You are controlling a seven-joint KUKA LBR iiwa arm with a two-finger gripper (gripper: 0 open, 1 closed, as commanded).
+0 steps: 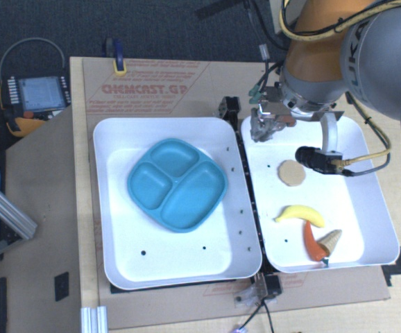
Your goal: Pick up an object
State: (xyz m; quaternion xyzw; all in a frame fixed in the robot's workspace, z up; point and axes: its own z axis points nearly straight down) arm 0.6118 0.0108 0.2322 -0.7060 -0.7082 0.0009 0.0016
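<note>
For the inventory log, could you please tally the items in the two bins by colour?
Blue: 1, divided plate
Yellow: 1, banana
Orange: 1, carrot
Tan: 2, round cookie, cone
Total: 5

Brown worktop [82, 186] with red print near its upper edge, fills mid frame. Two white bins directly on it, side by side and touching: left bin [117, 255], right bin [367, 248]. Blue-yellow clamp [118, 55] on worktop's upper left edge. Small black clamp [229, 107] between bins at top.
</note>
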